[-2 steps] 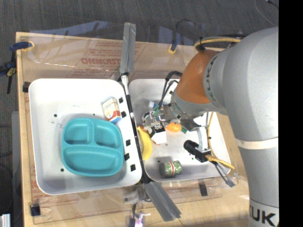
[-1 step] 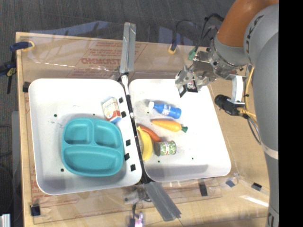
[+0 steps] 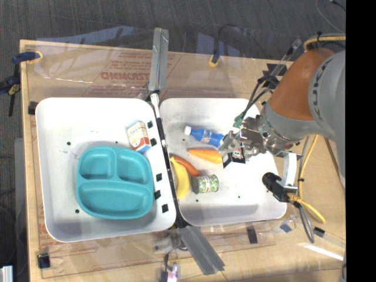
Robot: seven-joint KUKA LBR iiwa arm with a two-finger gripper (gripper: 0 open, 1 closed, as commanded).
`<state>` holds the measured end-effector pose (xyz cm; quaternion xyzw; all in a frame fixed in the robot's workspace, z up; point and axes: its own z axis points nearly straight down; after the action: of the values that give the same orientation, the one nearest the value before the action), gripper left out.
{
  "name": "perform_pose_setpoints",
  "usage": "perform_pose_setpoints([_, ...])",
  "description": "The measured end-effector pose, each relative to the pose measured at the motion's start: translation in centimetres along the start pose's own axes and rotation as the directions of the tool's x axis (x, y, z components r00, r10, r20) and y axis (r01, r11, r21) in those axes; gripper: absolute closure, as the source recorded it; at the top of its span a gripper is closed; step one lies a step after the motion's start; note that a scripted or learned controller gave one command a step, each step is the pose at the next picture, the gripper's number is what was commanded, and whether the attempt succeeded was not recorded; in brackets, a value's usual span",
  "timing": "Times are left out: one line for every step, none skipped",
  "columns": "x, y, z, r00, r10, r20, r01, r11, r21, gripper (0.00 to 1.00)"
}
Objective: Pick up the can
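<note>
Bench [image 3: 70,57]: wooden top under a clear sheet, it carries both bins and takes most of the frame.
Left bin [image 3: 53,134]: white, in the left half; it holds a teal divided tray [image 3: 114,181] and a small carton [image 3: 137,136] near its upper right corner.
Right bin [image 3: 247,207]: white, in the centre right; here is my work.
My arm [image 3: 305,93]: it comes in from the right of the frame, over the right edge of the right bin.
My pincer [image 3: 230,148]: low over the upper middle of the right bin, beside the carrot; I cannot tell from here how it stands, and I see nothing held in it.
Banana [image 3: 182,178]: along the left wall of the right bin.
Bottle [image 3: 205,136]: blue, lying above the carrot [image 3: 204,155].
Can [image 3: 206,184]: green, lying on its side in the lower middle of the right bin, long axis about left to right, just beside the banana.
Direction: the can lies below and a little left of my pincer.
Room: open white floor to the right and below the can; the banana crowds its left end, the carrot is near above.
</note>
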<state>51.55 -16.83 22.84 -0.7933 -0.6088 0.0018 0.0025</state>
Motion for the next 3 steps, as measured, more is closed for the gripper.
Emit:
perform_pose_setpoints([0.0, 0.0, 0.0, 1.0, -0.001, 0.0, 0.001, 1.0, -0.001, 0.0])
perform_pose_setpoints([1.4, -4.4, 8.2, 0.978, 0.211, -0.001, -0.211, 0.978, 0.001, 0.0])
perform_pose_setpoints([-3.6, -3.0, 13.2, 0.998, -0.06, -0.003, 0.06, 0.998, -0.002, 0.0])
